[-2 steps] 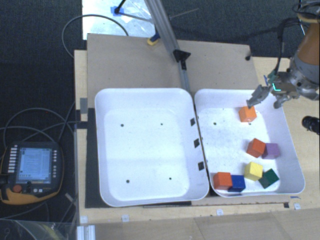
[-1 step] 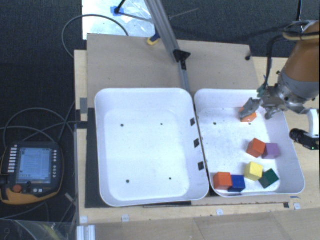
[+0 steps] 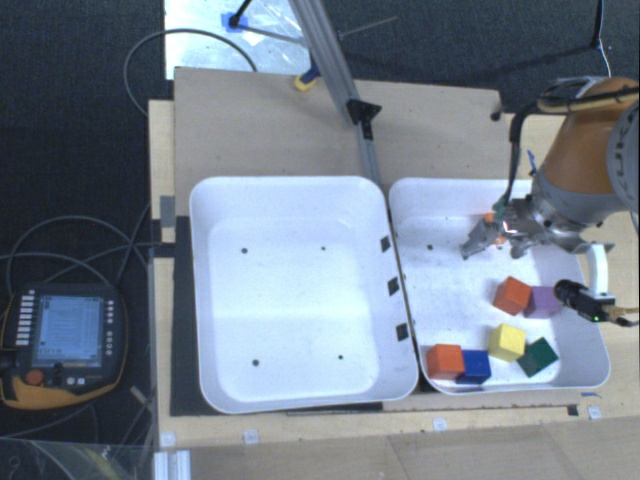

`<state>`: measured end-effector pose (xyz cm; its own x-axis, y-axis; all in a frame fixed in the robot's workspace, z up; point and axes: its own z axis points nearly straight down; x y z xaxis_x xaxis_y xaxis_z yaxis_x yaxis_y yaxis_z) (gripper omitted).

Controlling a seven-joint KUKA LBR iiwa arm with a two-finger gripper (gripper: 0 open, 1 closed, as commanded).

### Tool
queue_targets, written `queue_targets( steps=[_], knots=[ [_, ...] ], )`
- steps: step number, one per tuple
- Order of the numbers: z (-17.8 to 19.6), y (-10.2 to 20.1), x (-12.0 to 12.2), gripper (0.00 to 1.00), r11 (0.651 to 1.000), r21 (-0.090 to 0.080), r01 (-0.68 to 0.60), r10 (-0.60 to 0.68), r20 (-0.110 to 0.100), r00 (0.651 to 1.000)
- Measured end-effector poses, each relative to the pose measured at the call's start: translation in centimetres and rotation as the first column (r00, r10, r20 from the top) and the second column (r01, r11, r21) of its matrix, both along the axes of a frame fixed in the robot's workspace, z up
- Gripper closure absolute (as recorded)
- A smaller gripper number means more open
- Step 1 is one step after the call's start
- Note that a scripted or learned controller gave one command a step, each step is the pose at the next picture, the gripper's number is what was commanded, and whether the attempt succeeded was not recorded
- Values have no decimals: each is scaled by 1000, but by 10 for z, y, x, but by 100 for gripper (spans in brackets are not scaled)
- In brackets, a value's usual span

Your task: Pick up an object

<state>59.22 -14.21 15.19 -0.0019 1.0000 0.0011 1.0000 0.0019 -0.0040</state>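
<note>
Blocks sit in the right bin (image 3: 420, 208), gathered toward its near, right part, and the choice among them is what the next move depends on. In the camera view, the pincer (image 3: 487, 238) hangs over the far half of that bin, its grey fingers pointing toward the view's left and down at the bin floor. Whether they are spread or pressed together I cannot tell from this slant; nothing shows between them.

The nearest candidate is the orange block (image 3: 512, 295), which lies toward the near edge of the bin from the pincer and a little to the view's right, near but apart from it. Just beside it, touching or almost so, is a purple block (image 3: 545, 302), partly behind a black part of the arm. Farther toward the near rim come a yellow block (image 3: 507, 342) and a green block (image 3: 539, 356), and at the rim an orange-red block (image 3: 445, 359) with a blue block (image 3: 475, 366) against it.

The blocks are roughly cubic, so no long axis governs the grip. In my judgement the pick has not begun: the pincer would have to travel toward the near edge and descend. The purple neighbour crowds one side of the orange block, which could spoil a closing grip.

The left bin (image 3: 290, 193) on the worktop (image 3: 260, 118) is not involved.
</note>
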Motion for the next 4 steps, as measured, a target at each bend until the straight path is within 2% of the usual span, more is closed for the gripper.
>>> queue_targets(
  steps=[1, 2, 4],
  knots=[
    [-50, 0, -10, 0, 1000, 0, 0, 0, 0, 1000],
    [-35, 0, -8, 100, 1000, -1, -2, 2, 8, 1000],
    [57, 4, -15, 100, 1000, -3, -3, 3, 11, 1000]
  ],
)
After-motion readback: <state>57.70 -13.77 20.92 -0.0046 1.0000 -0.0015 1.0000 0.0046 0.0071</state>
